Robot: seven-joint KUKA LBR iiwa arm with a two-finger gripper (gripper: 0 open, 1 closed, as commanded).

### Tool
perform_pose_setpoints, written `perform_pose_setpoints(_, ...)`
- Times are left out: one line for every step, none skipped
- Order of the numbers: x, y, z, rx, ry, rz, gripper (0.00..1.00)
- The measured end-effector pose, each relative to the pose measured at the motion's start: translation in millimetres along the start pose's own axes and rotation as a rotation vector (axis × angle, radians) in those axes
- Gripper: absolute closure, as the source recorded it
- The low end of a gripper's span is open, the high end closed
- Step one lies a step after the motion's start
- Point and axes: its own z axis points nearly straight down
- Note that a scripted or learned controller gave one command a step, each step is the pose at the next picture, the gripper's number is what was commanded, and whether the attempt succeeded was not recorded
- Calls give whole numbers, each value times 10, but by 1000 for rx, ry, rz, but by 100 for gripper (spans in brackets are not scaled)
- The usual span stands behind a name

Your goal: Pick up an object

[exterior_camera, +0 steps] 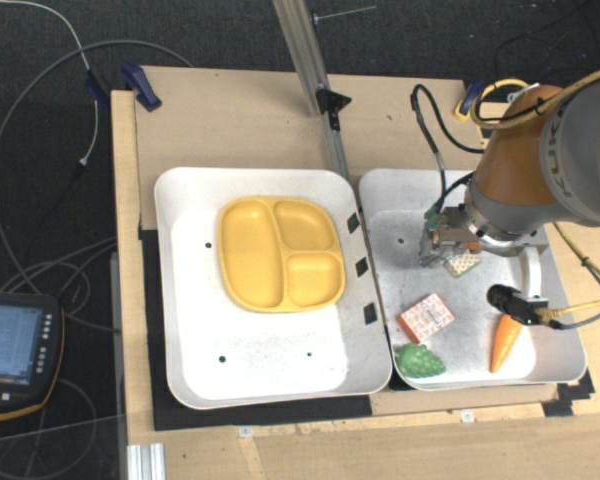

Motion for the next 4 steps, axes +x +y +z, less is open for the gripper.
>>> perform_pose_setpoints(37, 41, -441, 3, 0, -1, 100)
perform_pose_setpoints(22, 134, -1062, 1, -1, -2, 100)
perform_pose_setpoints(25, 142, -1077, 6, 0, -1, 100)
perform_pose_setpoints(540, 299, -1202, 5, 2, -6, 100)
